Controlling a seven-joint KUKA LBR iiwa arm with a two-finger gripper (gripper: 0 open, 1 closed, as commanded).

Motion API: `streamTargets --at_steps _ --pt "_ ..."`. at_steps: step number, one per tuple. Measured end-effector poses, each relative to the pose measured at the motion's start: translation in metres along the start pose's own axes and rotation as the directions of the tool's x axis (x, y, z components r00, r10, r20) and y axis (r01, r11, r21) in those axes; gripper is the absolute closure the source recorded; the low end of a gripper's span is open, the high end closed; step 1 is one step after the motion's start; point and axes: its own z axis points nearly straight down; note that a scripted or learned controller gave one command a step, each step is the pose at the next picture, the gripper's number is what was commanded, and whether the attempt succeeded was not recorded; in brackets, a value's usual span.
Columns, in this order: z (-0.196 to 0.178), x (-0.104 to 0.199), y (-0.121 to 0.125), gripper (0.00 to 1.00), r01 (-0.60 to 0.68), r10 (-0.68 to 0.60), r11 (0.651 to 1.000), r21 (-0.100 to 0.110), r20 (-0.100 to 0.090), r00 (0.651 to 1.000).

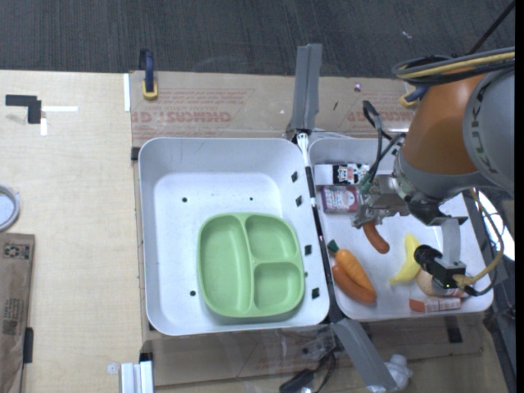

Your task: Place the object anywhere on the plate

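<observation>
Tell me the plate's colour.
Light green, plain; the plate shows best in the camera view, in the left bin.

Robot lab — plywood bench [65,219] with 2 white bins [164,219], clamp [147,72], taped cardboard [221,109] — test rig.

Bins before me: two, the left bin [155,219] and the right bin [344,147]
Green divided plates [250,264]: one
Carrots [354,274]: two
Sausages [376,237]: one
Bananas [407,262]: one
Labelled packets [340,197]: perhaps two, partly hidden under my arm
</observation>
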Motion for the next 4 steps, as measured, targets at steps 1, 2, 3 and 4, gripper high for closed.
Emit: streamTargets --at_steps 1,2,3,4 --pt "0.001 0.095 0.035 1.0 -0.122 0.122 0.993 0.002 0.003 0.993" --pt "-0.136 0.072 0.029 1.0 -0.022 0.022 1.0 0.001 0.004 1.0" --pt "-0.041 0.074 0.023 1.0 0.251 -0.251 0.968 0.002 0.001 0.968" --pt "0.0 0.131 0.006 1.0 0.426 -0.426 0.905 0.003 0.0 0.905"
